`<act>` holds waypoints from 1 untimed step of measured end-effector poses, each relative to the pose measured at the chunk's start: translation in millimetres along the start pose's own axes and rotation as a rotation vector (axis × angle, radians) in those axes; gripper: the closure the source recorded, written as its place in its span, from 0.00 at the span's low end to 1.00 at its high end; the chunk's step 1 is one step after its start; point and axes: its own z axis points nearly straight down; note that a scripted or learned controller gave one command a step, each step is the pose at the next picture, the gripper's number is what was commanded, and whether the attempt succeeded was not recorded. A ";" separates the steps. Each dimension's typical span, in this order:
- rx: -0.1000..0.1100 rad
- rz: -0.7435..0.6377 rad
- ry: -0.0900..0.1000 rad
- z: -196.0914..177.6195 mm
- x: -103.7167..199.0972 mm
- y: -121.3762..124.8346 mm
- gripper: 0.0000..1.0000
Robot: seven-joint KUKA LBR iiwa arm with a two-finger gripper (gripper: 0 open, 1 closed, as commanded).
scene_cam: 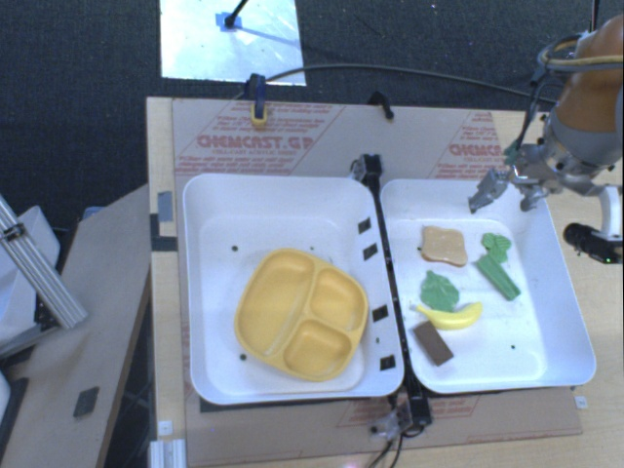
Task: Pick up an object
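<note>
The right bin holds a slice of toast, a green broccoli stalk, a green leafy piece, a yellow banana and a brown block. My gripper hangs above the far edge of that bin, up and to the right of the toast. Its two grey fingers are spread apart with nothing between them. The orange-banded wrist rises at the right edge.
The left bin holds a yellow three-compartment tray. A black clip strip runs between the bins. A cable crosses behind the bench and a metal plate lies at the back left.
</note>
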 end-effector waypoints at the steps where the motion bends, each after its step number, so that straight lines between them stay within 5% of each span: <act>1: -0.012 -0.002 -0.002 -7.5 0.3 2.6 0.00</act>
